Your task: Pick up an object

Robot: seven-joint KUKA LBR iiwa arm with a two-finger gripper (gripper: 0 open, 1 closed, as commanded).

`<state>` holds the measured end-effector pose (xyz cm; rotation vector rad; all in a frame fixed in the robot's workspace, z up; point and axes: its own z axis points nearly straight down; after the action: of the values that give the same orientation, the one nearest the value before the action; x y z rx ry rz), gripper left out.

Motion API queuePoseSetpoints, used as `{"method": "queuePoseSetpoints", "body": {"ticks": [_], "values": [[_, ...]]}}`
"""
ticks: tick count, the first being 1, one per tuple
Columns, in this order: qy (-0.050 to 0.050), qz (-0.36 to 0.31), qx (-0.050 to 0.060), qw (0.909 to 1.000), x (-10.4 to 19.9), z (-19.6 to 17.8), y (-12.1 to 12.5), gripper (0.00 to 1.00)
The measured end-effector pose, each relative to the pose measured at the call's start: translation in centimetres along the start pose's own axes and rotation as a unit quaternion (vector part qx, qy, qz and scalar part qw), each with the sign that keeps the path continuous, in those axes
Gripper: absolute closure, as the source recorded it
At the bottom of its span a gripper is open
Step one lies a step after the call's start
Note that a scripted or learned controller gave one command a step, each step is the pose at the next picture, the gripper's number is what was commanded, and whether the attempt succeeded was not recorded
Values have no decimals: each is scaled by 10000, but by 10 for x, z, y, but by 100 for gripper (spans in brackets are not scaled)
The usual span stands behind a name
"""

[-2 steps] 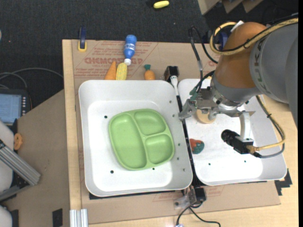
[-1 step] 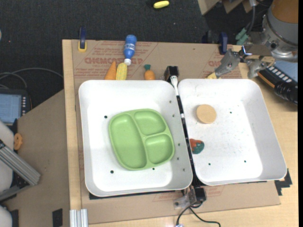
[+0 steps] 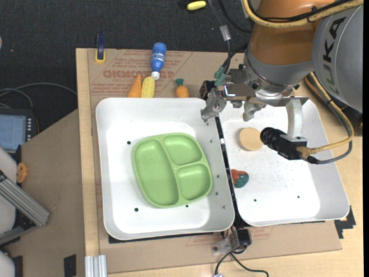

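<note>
Red print runs across the cardboard sheet [image 3: 190,59] at the far edge — too faint to read with certainty. On the arm [image 3: 340,45], dark letters — "KU" — show.

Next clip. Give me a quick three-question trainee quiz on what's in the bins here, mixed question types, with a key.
1. True or false: the green tray lies in the left bin.
2. How many compartments does the tray have? A) two B) three C) four
3. Fill in: the tan disc lies in the ____ bin, with a small red and green toy nearer the camera.

Key: 1 true; 2 B; 3 right.
</note>
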<state>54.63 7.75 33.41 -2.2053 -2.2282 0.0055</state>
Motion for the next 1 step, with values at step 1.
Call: {"method": "queuePoseSetpoints", "body": {"ticks": [1], "values": [[-19,72,14,10000,-37,151,29,0]]}}
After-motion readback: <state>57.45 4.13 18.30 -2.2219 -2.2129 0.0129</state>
